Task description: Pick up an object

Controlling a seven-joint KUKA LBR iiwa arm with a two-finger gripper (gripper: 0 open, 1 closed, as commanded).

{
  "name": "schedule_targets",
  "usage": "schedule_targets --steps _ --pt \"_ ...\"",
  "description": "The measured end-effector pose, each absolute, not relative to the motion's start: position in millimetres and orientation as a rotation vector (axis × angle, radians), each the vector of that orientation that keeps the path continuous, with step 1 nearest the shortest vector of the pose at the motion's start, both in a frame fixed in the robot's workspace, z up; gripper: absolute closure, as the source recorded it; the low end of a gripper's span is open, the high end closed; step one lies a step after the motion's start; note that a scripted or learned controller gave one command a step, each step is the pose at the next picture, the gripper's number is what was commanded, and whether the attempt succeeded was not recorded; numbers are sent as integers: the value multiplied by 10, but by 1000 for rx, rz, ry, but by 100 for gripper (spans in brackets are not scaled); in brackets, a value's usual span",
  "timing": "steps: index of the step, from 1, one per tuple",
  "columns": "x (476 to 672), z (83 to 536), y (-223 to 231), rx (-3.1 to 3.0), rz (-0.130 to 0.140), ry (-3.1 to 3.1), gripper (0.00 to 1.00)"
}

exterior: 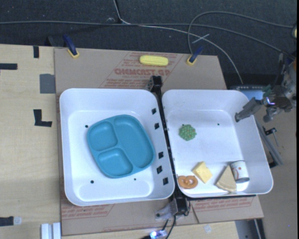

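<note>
The right white bin (249, 133) holds a green broccoli-like piece (187, 132), a yellow cheese block (203, 173), an orange pretzel ring (188, 182), a tan wedge (226, 180) and a small white can (239, 172) lying against the wedge. My gripper (255, 113) hangs over the bin's upper right rim, well apart from all of these. Its grey fingers (244, 110) are spread open with nothing between them.
The left white bin (72, 133) carries a blue divided plate (120, 145). A yellow banana-shaped toy (153, 60) lies on the cardboard behind the bins, between two clamps (70, 47) (194, 56). Cables run across the dark mat at the back.
</note>
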State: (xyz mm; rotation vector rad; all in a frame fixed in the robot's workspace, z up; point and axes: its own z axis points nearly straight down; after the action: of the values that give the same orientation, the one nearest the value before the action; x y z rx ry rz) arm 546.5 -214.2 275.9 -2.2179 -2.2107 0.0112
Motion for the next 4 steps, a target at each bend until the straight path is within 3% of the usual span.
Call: schedule_targets --steps 1,4 --pt "5487 2824 -2136 -2221 2 -2222 0" --pt "5552 1105 -2041 -2216 5 -2219 0"
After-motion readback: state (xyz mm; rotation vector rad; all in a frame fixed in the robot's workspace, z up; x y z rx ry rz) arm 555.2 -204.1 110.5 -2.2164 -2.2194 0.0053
